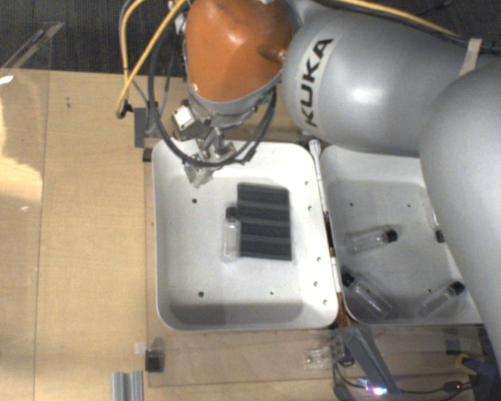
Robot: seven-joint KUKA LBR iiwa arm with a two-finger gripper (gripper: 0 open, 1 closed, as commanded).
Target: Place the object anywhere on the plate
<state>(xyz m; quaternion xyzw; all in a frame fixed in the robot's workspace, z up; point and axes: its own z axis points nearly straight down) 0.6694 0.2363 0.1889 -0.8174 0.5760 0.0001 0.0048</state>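
The plate is a black ridged block lying in the middle of the left white bin. A clear tube with a dark cap lies on the bin floor, touching the plate's left edge and parallel to it. My gripper hangs below the orange wrist band over the bin's far left corner, up and left of the plate and apart from the tube. Nothing is visibly held in it.
The right bin holds several clear tubes, one near its middle and others at its near edge. The grey arm covers the far side of both bins. Cables loop above the wrist. Wooden bench lies to the left.
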